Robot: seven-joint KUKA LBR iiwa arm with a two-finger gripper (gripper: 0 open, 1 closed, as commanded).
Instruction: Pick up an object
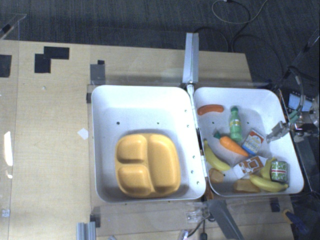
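Pincer: the pincer [272, 135] is low over the right rim of the right bin [260, 95], pointing down and to the left; whether it is spread or pressed together I cannot tell, and nothing is seen held in it.
Arm: only its dark end [302, 126] is visible, behind the pincer at the right.
Nearest object: a small carton [253, 141], blue and red, lies just left of the pincer.
Other objects: an orange carrot [231, 144] and a green bottle [234, 124] are further left; a green can [279, 170] and a yellow banana [267, 183] are below the pincer; a red sausage [210, 109] is far to its upper left.
Left bin: the left bin [140, 101], well away to the pincer's left, holds a yellow tray [147, 164] with three compartments and rounded corners.
Surface: the bench [50, 134] is pale wood; both bins are smooth white plastic.
Room: dark carpet floor [125, 14] is beyond the bench, with a thin cable [232, 11] looping on it.
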